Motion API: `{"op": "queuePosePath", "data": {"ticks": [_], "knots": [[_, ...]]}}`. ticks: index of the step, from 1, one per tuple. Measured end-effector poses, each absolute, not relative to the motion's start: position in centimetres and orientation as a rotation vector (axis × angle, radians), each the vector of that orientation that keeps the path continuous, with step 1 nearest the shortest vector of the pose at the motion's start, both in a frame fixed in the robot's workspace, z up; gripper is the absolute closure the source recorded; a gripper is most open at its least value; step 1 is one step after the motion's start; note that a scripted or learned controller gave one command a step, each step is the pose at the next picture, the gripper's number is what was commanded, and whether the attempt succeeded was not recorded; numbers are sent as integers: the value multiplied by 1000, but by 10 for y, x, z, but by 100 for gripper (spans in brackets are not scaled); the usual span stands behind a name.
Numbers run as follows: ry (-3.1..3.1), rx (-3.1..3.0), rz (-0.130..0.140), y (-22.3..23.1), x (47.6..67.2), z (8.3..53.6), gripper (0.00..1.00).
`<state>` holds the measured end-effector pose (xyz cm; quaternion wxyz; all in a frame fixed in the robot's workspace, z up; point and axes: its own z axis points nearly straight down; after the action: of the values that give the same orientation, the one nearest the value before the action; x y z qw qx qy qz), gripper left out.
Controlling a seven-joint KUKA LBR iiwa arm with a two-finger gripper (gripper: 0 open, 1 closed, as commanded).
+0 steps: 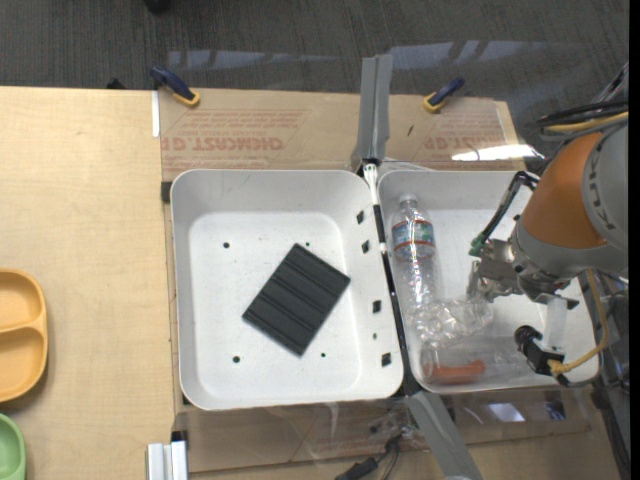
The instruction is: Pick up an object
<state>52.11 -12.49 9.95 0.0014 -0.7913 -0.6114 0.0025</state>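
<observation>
- On the tabletop's (80,178) far left sit an orange tray (18,333) and a green dish (8,448) below it.
- A black ridged slab (297,298) lies tilted in the left bin (200,193).
- In the right bin (450,183), a clear water bottle (412,243) lies along the left wall, crumpled clear plastic (450,318) lies nearer the middle, and an orange-red sausage-shaped piece (455,372) is near the front.
- My gripper (490,283) hangs over the crumpled plastic; I cannot tell its state.

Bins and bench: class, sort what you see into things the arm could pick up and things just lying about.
For the job: black pad, bottle, clear wrapper, sausage, claw.

Lying about: yellow tray, green dish, clamps, cardboard.
</observation>
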Motion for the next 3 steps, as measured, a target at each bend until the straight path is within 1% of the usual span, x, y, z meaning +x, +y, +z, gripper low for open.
{"op": "queuePosePath", "data": {"ticks": [1, 2, 3], "knots": [[-1919, -2484, 7, -125, 521, 99, 0], [-1974, -2445, 6, -113, 538, 91, 0], [-2120, -2319, 5, -117, 567, 91, 0]]}}
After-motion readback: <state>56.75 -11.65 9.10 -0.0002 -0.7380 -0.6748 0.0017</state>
